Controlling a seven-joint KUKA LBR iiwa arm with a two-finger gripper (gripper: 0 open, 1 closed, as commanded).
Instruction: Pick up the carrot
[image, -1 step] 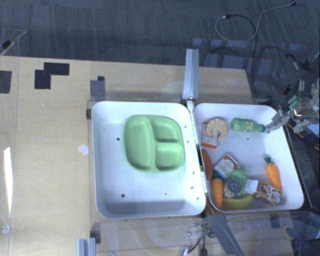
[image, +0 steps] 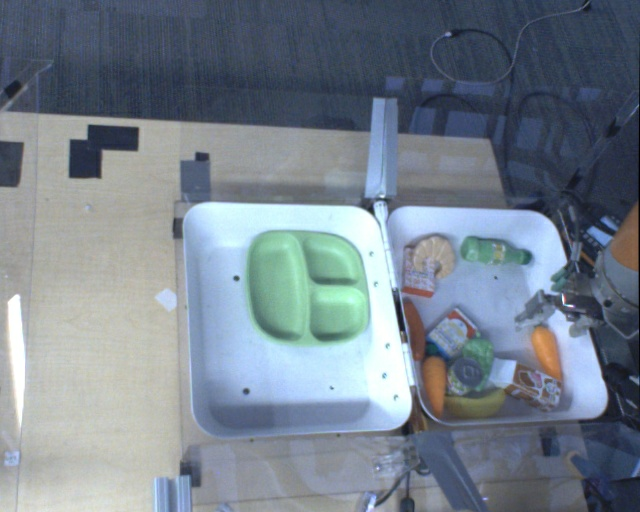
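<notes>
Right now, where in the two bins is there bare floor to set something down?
Left bin: bare floor all around the green tray. Right bin: a patch between green bottle and carrot; its front is crowded.

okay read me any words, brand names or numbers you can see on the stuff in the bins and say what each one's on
None can be read.
Round snack packet: print blurred.
Green bottle: label too small.
Small cartons: printed patches, illegible.
Carrot and green tray: no text.

Arm (image: 622, 262) cut off at right edge (pincer (image: 548, 303) blurred).
</notes>
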